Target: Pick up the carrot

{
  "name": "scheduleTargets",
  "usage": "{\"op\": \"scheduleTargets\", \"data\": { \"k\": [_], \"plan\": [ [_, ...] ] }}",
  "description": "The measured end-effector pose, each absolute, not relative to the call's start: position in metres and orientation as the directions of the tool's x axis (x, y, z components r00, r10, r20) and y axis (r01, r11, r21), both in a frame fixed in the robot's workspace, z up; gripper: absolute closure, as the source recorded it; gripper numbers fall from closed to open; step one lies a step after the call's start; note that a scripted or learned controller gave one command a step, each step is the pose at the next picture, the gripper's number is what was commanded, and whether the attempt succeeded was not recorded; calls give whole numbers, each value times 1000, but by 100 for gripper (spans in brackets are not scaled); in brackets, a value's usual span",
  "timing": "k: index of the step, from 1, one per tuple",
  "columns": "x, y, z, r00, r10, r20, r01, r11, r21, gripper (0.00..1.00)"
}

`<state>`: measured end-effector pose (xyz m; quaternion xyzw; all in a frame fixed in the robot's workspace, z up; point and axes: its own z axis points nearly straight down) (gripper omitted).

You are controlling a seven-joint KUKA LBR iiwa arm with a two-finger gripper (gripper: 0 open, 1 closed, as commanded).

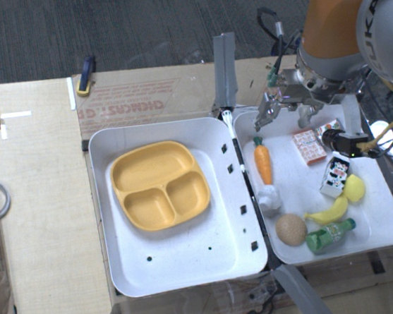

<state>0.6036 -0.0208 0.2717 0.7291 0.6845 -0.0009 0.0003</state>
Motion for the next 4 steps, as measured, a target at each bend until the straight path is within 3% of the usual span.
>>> {"op": "scheduleTargets", "data": {
  "k": [1,2,3,4],
  "plan": [
    [592,-20,239,-39,999,-1,999,39,-3,0],
    [587,-55,191,-50,999,-1,999,50,-3,0],
    [587,-57,199,-47,999,-2,999,47,-3,100],
    [587,-57,199,-47,999,-2,999,47,-4,0]
  ]
}}
